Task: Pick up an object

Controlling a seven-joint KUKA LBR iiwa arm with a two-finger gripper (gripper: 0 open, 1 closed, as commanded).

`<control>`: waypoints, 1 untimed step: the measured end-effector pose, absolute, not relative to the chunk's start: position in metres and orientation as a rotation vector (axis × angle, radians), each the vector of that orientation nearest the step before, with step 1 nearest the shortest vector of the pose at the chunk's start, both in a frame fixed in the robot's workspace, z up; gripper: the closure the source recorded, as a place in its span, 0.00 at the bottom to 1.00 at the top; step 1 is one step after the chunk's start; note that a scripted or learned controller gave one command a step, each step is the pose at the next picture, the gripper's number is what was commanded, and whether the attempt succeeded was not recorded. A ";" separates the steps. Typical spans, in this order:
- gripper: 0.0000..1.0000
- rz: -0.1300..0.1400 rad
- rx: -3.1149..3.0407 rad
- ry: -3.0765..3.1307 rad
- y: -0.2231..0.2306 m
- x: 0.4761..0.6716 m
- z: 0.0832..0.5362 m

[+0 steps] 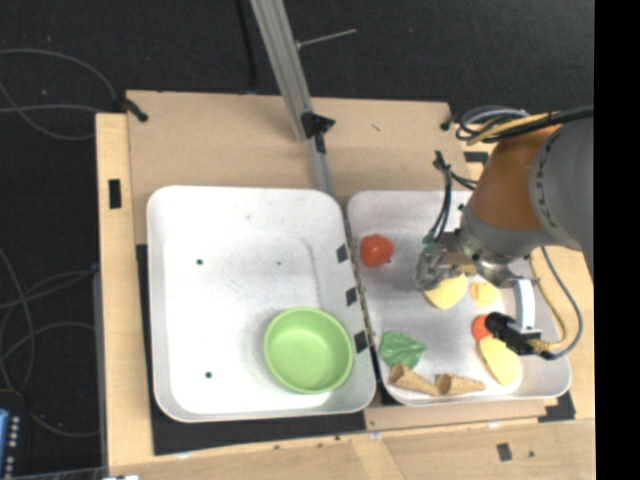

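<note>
a yellow piece is lying in the right bin, near the middle and a bit toward the bin's right edge. the gripper is hanging right over it, at the piece's top left side. it is touching the piece or is just above it. i cannot tell which. i also cannot tell if the gripper is spread apart or squeezed together, or if it is holding the yellow piece.

a small yellow bit is lying just beside the yellow piece, on the side of the bin's right edge. a red thing is sitting near the bin's right edge, below the small yellow bit. a yellow lump is lying near the front right corner.

a red ball is sitting near the left edge of the right bin, well apart from the gripper. a green leaf is lying near the front left corner. two tan cones are lying along the front edge, just below the leaf.

the grey and orange arm is reaching in over the right edge of the right bin.

the left bin is sitting side by side with the right bin. a green bowl is standing in it, near the front right corner.

both bins are resting on the brown bench. a metal pole is leaning over the back edge of the bench.
</note>
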State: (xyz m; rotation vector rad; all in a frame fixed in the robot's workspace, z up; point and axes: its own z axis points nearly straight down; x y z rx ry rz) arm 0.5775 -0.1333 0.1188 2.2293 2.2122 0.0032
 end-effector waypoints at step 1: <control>1.00 0.006 2.221 2.215 -0.140 0.570 0.175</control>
